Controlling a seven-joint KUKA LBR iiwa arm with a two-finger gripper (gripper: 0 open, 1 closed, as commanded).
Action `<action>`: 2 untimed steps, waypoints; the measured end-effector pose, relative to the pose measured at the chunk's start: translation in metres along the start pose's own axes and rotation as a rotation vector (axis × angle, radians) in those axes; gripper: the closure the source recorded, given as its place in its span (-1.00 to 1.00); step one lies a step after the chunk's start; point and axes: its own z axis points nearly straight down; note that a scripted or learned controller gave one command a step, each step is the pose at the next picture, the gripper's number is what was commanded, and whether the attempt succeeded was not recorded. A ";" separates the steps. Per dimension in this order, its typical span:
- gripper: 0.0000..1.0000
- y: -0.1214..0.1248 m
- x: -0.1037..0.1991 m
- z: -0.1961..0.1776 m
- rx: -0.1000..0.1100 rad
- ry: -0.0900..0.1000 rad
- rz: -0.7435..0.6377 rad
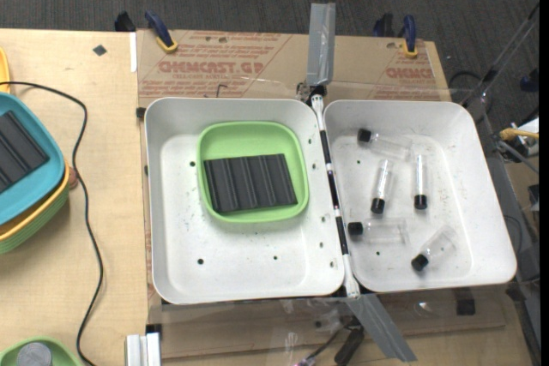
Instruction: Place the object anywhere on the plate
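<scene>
On the right half of the bench, we are looking down at the right bin (480,184), where five clear vials with black caps are lying on the white floor. One vial (383,142) is resting near the bin's far left corner, two more (380,184) (419,177) are lying side by side around the middle with their caps pointing toward the near edge, a fourth (377,230) is sitting close to the left wall, and the fifth (434,250) is lying tilted toward the near right corner. We are seeing none of them touching the green plate (253,140), which is sitting in the left bin (171,253), nearer its far edge, and carrying a dark ribbed pad (251,183). Both bins are resting on a cardboard sheet (223,64) that two blue clamps (159,30) (409,33) are pinning at the bench's far edge. A teal tray (39,176) and a black cable (86,184) are occupying the bench's left edge. We are unable to tell the gripper's state from this angle
</scene>
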 end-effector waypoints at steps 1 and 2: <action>-1.00 0.002 0.010 -0.063 0.000 -0.001 -0.005; -1.00 0.010 0.050 -0.133 0.000 -0.001 -0.006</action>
